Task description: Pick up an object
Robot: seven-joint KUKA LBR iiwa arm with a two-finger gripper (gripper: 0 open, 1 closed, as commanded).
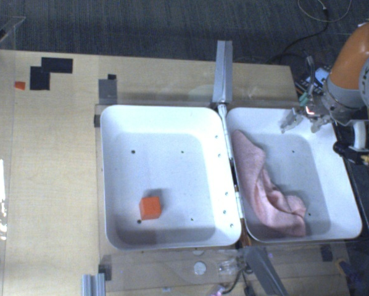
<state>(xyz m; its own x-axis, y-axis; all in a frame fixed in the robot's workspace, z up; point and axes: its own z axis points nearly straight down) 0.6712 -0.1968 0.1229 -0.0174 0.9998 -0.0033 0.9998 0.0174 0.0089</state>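
Observation:
A small orange block (150,208) rests on the floor of the left bin (116,165), toward its near left part. In the right bin (335,184) a crumpled pink cloth (268,189) stretches from the far left corner down to the near middle. My gripper (300,122) hangs over the right bin's far edge, well clear of the cloth. Its two fingers are spread open with nothing between them.
A grey metal divider post (222,73) stands behind the seam between the bins. Black marker patches (49,71) and a small orange tag (20,86) lie on the wooden bench at far left. Cables run behind the arm at upper right.

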